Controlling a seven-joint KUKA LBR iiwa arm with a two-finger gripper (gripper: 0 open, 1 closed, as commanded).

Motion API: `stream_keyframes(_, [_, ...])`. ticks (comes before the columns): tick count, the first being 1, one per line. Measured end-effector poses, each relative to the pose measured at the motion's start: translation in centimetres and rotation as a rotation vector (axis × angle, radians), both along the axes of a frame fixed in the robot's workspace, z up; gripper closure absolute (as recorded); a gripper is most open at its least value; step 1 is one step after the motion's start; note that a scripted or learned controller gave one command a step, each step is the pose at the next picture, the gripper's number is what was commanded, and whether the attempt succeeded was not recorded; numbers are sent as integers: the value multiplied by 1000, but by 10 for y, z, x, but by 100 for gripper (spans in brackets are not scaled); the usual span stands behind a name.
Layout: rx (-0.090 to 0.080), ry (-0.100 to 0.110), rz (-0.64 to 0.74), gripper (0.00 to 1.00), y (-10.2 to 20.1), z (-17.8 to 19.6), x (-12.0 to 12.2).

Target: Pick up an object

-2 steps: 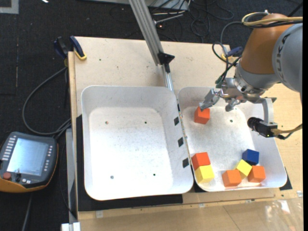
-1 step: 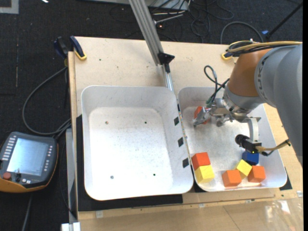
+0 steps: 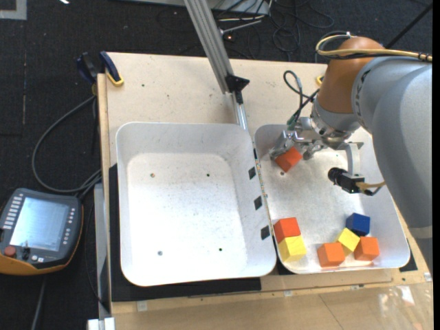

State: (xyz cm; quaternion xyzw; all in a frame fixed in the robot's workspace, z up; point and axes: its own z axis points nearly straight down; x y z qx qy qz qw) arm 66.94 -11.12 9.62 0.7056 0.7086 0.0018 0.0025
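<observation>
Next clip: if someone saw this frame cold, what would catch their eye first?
Probably the big grey arm with its orange band reaching in from the right, its claw over the far end of the right white bin, right at an orange cube. Next, the cluster of small orange, yellow and blue cubes along that bin's near edge, beside the left white bin.

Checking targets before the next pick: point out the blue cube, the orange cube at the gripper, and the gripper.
blue cube [image 3: 357, 223], camera view, top face.
orange cube [image 3: 288, 159], camera view, visible side face.
gripper [image 3: 292, 145], camera view, between its fingertips.
</observation>
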Motion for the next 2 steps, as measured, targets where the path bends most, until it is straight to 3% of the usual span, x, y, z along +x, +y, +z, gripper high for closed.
stream_keyframes(1, [-1, 2, 1, 100, 0, 10, -1])
stream_keyframes(2, [3, 0, 4, 100, 65, 104, -40])
